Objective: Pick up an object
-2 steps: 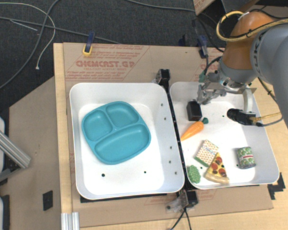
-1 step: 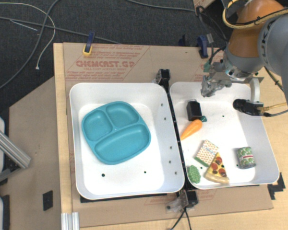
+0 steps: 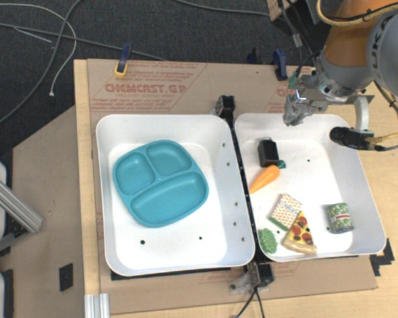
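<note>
Two white bins sit side by side on the bench, and I'm up at the far edge of the right bin (image 3: 365, 197), my gripper (image 3: 293, 116) hanging just above its back rim. Whether my fingers are spread or pressed together — I can't tell from this angle, they're a small dark blur. Nothing is visible between them.

Over in the left bin (image 3: 113, 237): a blue divided plate (image 3: 160, 183), lying flat a little left of centre.

The right bin holds the small stuff. Nearest me, a black block (image 3: 268, 152) lies near the left wall. Just below it is a toy carrot (image 3: 265, 179), orange with a green top, slanting down toward the divider. Further toward the front there's a patterned card or packet (image 3: 286, 211) (tilted, print too small to read), with a pizza slice (image 3: 300, 234) touching its lower edge. A green round piece (image 3: 268, 240) sits just left of the pizza — and off to the right, well apart, a small green can (image 3: 339, 218) on its side.
</note>
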`<state>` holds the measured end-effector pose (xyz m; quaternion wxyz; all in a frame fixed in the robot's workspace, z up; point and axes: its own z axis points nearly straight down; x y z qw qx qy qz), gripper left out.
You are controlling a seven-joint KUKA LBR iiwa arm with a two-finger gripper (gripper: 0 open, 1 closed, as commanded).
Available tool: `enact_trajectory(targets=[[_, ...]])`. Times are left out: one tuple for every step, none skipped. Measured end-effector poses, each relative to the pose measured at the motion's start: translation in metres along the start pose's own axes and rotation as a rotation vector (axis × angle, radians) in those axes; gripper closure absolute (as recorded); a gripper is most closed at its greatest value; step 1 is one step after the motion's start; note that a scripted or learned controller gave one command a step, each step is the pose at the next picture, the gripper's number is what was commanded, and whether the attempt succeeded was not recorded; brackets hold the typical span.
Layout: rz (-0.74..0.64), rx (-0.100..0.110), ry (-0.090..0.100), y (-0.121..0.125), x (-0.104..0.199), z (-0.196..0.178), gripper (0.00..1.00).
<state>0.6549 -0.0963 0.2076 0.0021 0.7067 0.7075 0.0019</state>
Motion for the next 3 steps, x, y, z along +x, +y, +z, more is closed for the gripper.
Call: enact_trajectory(targets=[[-0.004, 0.007, 0.003, -0.001, 0.047, 0.003, 1.0], [-0.005, 0.008, 0.004, -0.004, 0.102, 0.007, 1.0], [-0.005, 0.006, 0.003, -0.005, 0.154, 0.009, 1.0]])
